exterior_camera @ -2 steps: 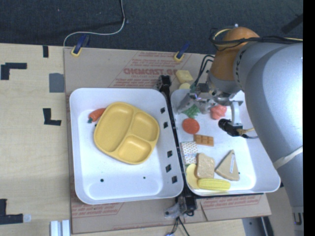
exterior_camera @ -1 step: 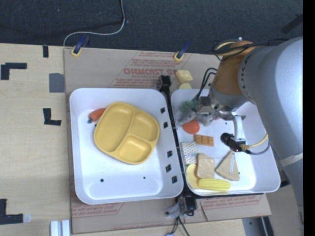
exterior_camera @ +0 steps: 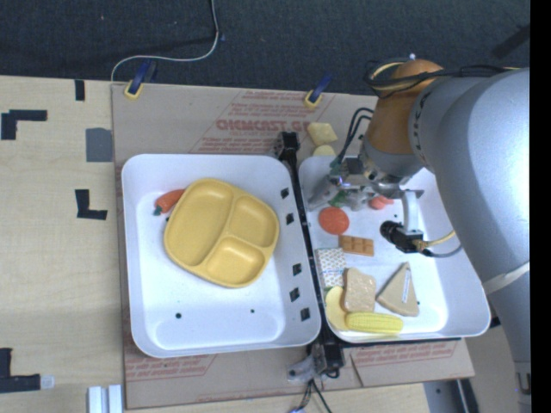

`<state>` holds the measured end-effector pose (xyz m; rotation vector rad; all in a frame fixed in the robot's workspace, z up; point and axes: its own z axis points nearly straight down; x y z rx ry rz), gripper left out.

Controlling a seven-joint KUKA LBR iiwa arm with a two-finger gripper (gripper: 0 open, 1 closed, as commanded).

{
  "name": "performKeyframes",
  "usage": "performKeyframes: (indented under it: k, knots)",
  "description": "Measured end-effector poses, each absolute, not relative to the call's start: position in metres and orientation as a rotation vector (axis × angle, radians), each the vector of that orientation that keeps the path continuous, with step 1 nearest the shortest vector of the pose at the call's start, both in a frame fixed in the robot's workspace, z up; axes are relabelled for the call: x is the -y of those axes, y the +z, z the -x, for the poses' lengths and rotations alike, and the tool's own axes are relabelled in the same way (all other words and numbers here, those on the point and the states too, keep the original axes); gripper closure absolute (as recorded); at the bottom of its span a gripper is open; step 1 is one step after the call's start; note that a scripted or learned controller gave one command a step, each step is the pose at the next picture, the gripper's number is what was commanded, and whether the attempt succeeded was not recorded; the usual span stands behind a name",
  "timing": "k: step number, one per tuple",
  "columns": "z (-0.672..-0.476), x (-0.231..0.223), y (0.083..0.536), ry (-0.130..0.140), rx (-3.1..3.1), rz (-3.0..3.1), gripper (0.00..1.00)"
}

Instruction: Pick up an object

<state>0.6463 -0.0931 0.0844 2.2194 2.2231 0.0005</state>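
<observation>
My gripper [exterior_camera: 343,185] hangs low over the far left part of the right bin [exterior_camera: 456,312], below the orange wrist band. Just in front of it lie a round red slice [exterior_camera: 334,221] and a small green piece [exterior_camera: 341,200]. A small red piece [exterior_camera: 379,202] sits to its right. Nearer the front are a brown cracker [exterior_camera: 357,246], a checkered piece [exterior_camera: 331,261], a bread slice [exterior_camera: 359,289], a triangular sandwich half [exterior_camera: 400,291] and a corn cob [exterior_camera: 373,323].
The left bin [exterior_camera: 155,317] holds a yellow divided plate [exterior_camera: 222,231] with an orange-red piece [exterior_camera: 170,200] at its far left edge. Two pale yellow blocks [exterior_camera: 322,133] lie on the cardboard behind the right bin. The grey arm covers the right side.
</observation>
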Motion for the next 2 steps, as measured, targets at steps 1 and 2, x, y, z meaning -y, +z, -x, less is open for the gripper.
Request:
performKeyframes:
  k: [1, 2]
  knots:
    - [-0.627, 0.1, 0.085, -0.002, -2.222, -2.22, 0.0]
    - [-0.657, 0.105, 0.084, 0.001, -2.224, -2.218, 0.0]
